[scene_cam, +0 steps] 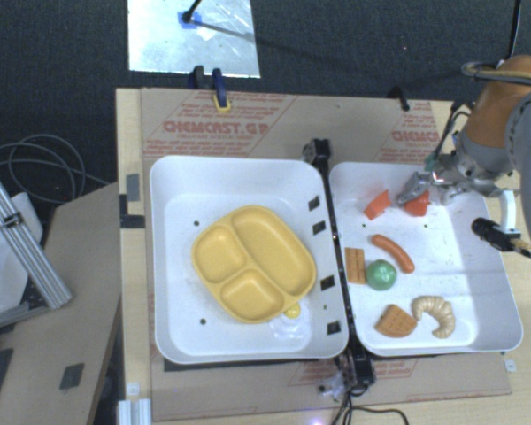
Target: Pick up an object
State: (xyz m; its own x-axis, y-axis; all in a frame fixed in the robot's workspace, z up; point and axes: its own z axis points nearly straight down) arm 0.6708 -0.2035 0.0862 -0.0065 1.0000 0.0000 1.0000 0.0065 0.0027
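Observation:
In the camera view my gripper (422,187) hangs over the far part of the right bin (487,273). A small red-orange piece (417,205) lies right under its tip, touching or nearly touching it. A second orange-red wedge (377,204) sits just to the left. Nearer the front of this bin are an orange sausage (394,252), a green ball (381,274), a tan cracker (355,266), a croissant (435,314) and an orange-brown wedge (396,321).
The left bin (173,237) holds a yellow divided plate (252,261) with a small clear scrap (288,328) at its front edge. A black-clipped ridge (329,237) separates the two bins. A cardboard sheet (248,118) lies beneath them.

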